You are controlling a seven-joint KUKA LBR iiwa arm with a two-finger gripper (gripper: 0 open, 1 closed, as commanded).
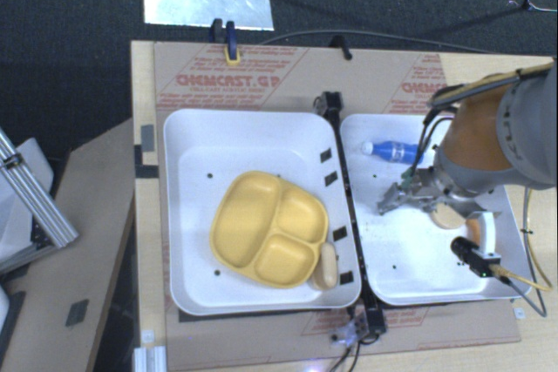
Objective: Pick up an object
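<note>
My gripper [392, 200] hangs low over the right bin [410, 264], toward its left-middle, and nothing shows in its grasp. Whether it is open or closed I cannot tell from this slant. The closest candidate is the blue bottle [391, 152], lying on its side just far of me, by the bin's far-left corner, with its pale cap pointing left. A pale round piece [445, 217] and an orange thing [473, 228] lie close on my right, partly tucked under my wrist. The left bin [196, 187] holds a yellow divided tray [266, 229] with a beige lump [326, 266] touching its near-right edge (both across the divider, well apart from me).

I judge the bottle the sensible target. To do this well I would shift far and centre over its body rather than the cap. I would then turn so the grip closes across its narrow width, not along its length, and descend with room on each side. It is round and may roll toward the wall, so I would close slowly and lift straight up.
</note>
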